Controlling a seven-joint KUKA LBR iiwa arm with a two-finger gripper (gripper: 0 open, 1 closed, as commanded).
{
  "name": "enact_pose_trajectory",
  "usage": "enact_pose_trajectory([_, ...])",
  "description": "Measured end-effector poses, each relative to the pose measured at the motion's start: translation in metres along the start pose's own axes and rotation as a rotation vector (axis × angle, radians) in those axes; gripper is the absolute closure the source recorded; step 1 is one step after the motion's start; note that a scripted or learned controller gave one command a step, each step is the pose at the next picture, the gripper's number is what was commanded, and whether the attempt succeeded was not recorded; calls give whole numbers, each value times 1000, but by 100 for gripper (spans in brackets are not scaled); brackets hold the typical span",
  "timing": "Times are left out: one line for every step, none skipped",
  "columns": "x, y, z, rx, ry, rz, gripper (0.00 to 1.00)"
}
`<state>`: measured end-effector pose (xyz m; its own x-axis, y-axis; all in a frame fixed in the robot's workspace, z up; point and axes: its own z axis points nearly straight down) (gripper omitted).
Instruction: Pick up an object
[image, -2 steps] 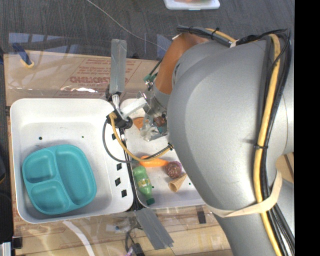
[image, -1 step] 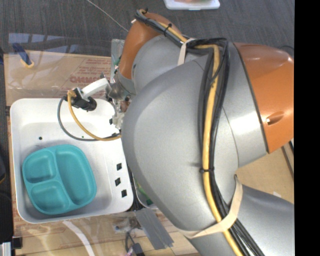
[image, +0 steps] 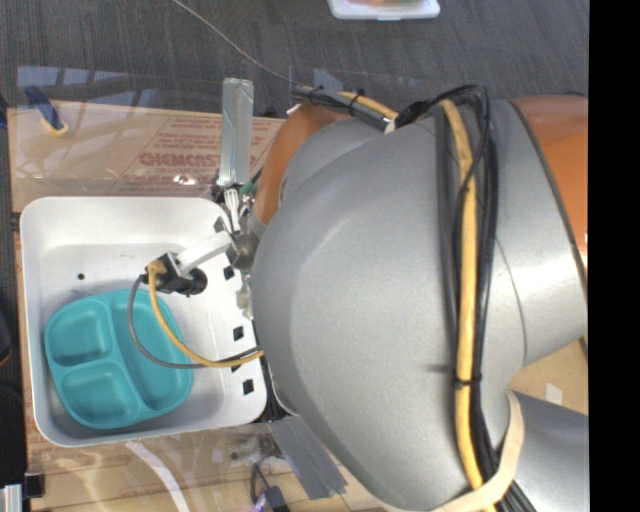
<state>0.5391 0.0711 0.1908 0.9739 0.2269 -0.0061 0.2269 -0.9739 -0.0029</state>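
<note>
A teal divided tray (image: 105, 362) lies in the near left part of the left white bin (image: 70, 225). My grey arm (image: 400, 300) looms large over the right of the view and hides the right bin. My gripper (image: 234, 205) sits at the end of the arm over the left bin's far right corner, up and to the right of the tray. A yellow cable (image: 160, 340) loops from the wrist over the tray's right edge.
A black connector (image: 183, 279) on the cable hangs over the bin's middle. A clear plastic sheet with red print (image: 150, 150) lies behind the bin. The bin's back left floor is bare white.
</note>
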Motion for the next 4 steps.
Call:
enact_pose_trajectory([-22,-34,25,0,-1,18,100])
enact_pose_trajectory([-39,-40,97,2,-5,-91,100])
enact_pose_trajectory([-47,-68,7,1,8,18,100])
enact_pose_trajectory([-45,-74,98,-3,8,24,100])
